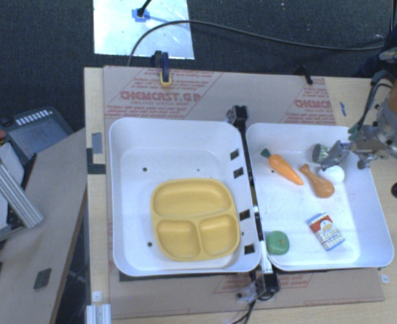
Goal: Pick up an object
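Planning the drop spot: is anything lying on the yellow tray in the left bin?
No. The yellow tray has all three compartments bare; the carrot, green ball and small box lie in the right bin.

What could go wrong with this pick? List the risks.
1. The tool sits low over the right bin's far corner, where a drumstick-shaped toy and a white round thing lie touching. It may nudge both and grip neither.
2. The carrot lies just beside the drumstick toy, so a sweep could knock it aside.
3. The tool is close to the bin's far wall and might clip the rim.
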Available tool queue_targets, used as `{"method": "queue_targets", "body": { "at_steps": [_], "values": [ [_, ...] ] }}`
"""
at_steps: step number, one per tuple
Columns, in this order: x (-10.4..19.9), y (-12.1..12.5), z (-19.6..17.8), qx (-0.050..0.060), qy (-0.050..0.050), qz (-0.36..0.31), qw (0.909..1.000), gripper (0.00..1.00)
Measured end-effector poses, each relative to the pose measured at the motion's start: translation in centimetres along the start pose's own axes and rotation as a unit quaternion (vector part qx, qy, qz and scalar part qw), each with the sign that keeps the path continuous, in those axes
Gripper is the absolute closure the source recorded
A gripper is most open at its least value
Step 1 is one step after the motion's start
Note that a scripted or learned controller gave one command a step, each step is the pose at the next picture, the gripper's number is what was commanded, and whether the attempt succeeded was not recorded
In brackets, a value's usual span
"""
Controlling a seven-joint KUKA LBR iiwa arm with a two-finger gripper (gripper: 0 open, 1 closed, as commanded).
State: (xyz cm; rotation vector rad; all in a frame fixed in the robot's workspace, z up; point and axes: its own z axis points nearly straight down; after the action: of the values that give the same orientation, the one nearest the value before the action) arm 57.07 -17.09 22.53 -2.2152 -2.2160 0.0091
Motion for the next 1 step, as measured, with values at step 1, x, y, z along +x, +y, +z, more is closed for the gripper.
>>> {"method": "queue_targets", "body": {
  "at_steps": [1],
  "values": [
    [0.04,0.25,-0.64,-0.005,-0.001,-0.001,1.0,0.0]
  ]
}}
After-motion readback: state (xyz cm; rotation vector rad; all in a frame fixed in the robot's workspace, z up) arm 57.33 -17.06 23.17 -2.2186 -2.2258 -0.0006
